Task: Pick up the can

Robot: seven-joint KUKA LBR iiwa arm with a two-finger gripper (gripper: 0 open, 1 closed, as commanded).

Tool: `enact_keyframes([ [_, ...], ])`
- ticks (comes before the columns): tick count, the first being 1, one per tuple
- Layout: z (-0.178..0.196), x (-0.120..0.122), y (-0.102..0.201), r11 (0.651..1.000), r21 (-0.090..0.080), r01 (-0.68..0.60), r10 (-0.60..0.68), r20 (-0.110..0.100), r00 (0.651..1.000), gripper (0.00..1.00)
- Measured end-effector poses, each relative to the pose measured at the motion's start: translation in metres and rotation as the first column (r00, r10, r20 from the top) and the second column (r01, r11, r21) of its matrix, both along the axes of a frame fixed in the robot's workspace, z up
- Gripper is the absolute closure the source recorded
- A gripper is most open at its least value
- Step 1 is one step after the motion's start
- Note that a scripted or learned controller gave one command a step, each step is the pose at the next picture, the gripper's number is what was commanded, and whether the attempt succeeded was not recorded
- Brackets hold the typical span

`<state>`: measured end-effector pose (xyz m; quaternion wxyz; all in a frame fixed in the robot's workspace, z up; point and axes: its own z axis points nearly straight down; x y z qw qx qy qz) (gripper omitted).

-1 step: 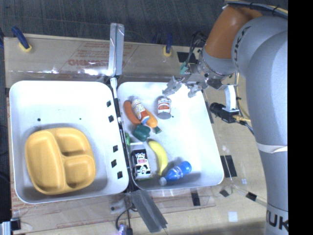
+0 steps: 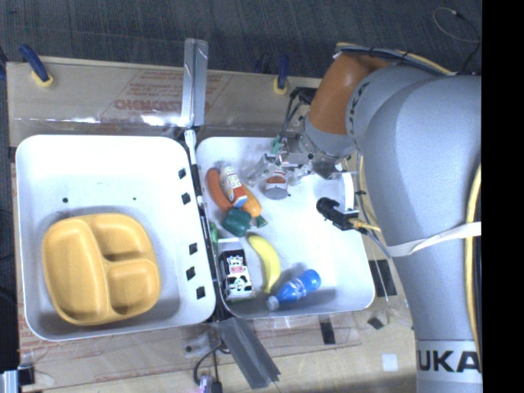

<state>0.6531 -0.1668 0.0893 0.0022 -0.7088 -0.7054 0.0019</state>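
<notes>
White letters "UKA" show on the arm (image 2: 434, 219) base at bottom right, the rest of the word cut off by the frame edge. Red printing runs across the cardboard sheet (image 2: 147, 88) under the bins at top left, upside down and too faint to read. The small carton (image 2: 237, 275) in the right bin has a black-and-white picture w/ tiny print, unreadable. The bottle (image 2: 232, 183) beside the hot dog carries a label, also too small to make out.
</notes>
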Motion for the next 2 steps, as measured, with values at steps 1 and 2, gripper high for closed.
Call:
enact_keyframes([
  [1, 0.006, -0.001, 0.002, 1.0, 0.002, -0.006, 0.006, -0.007, 1.0, 1.0],
  [2, 0.12, -0.058, 0.052, 0.996, 0.002, -0.087, 0.087, -0.002, 0.996, 1.0],
])
